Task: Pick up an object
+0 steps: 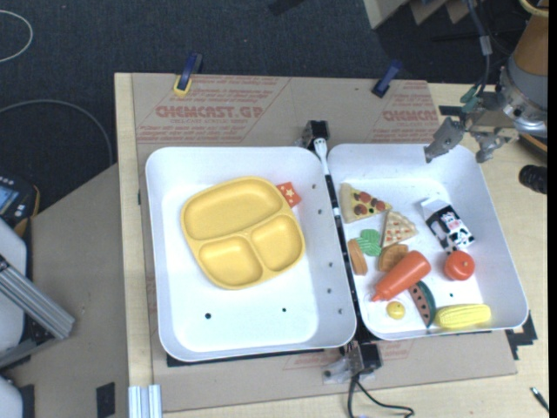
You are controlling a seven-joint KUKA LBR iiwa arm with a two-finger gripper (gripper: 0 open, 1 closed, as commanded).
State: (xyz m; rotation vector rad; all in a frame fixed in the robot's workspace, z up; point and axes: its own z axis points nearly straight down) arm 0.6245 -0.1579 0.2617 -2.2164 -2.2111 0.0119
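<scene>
My gripper (pixel 461 146) hangs over the far right corner of the right bin (pixel 496 233), fingers spread open with nothing between them. Below it in that bin lie toy foods: a black-and-white carton (pixel 446 221), a red tomato (pixel 459 265), an orange carrot (pixel 402 274), a yellow corn cob (pixel 462 317), two pizza slices (pixel 364 203) (pixel 399 227), a green piece (pixel 372 242) and a hot dog (pixel 358 257). The carton is the nearest to the gripper, apart from it.
The left bin (pixel 174 303) holds a yellow divided plate (pixel 242 232) and a small red block (pixel 289 194) at the plate's far right. A watermelon slice (pixel 423 301) and a small yellow piece (pixel 396 310) lie near the corn. Clamps (pixel 184 75) (pixel 385 80) stand at the board's far edge.
</scene>
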